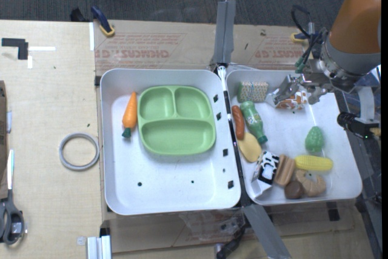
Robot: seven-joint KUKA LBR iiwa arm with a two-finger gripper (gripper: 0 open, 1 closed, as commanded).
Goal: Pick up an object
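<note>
I see no label I can read on the toys; the only writing is red print on the cardboard [151, 45] behind the bins, upside down and too faint to make out. Nearest me, below and left of the pincer [290, 96], lie corn [313, 163] and a green bottle [253, 122] — well apart from it. Closer, touching its tips, sits a small orange-and-white toy [292, 102]. Pincer width — I cannot tell.

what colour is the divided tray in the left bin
The divided tray is light green, seen plainly in the camera view, lying beside an orange toy carrot.
</note>
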